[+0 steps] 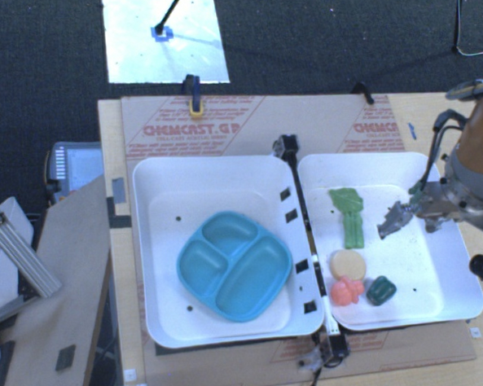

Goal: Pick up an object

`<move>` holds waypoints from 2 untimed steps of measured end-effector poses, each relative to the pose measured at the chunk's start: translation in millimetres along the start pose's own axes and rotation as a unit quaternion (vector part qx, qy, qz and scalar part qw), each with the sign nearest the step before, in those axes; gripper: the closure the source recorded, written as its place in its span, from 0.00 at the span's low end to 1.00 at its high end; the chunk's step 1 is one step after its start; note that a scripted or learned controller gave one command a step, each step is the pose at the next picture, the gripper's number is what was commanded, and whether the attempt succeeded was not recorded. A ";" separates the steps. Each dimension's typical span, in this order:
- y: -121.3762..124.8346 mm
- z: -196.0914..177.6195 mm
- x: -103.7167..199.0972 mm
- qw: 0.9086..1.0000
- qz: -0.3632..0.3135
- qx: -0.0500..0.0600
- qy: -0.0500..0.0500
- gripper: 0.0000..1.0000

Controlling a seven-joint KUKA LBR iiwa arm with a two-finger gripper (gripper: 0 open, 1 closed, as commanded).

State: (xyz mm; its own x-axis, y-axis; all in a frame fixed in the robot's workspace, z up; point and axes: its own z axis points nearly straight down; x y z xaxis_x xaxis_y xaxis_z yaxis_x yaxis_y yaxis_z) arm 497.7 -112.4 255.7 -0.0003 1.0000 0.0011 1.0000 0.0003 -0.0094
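White plastic, two shallow bins side by side on a cardboard-topped bench [221, 120].

Left bin [155, 185]: one blue divided plate [234, 264], smooth, rounded corners, three compartments. Right bin [452, 297]: a green long-stemmed toy [350, 214] lying lengthwise; below it a pale round disc [348, 265]; touching that, a lumpy pink-orange piece [346, 291]; just beside, a small dark green block [381, 290]. The gripper [392, 221] hangs over the right bin, right of the green toy, apart from it. Nothing sits between its fingers; they look closed together, perhaps, though they are small and blurred. The arm [476, 165] is cut off at the frame edge.
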 end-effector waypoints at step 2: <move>5.1 36.6 -1.6 1.000 0.000 -0.004 0.000 0.00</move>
State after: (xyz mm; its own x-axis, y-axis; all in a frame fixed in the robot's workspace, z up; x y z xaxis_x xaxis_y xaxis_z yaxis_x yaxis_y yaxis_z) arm 502.5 -113.9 219.0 -0.0008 1.0000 0.0003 1.0000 0.0008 -0.0009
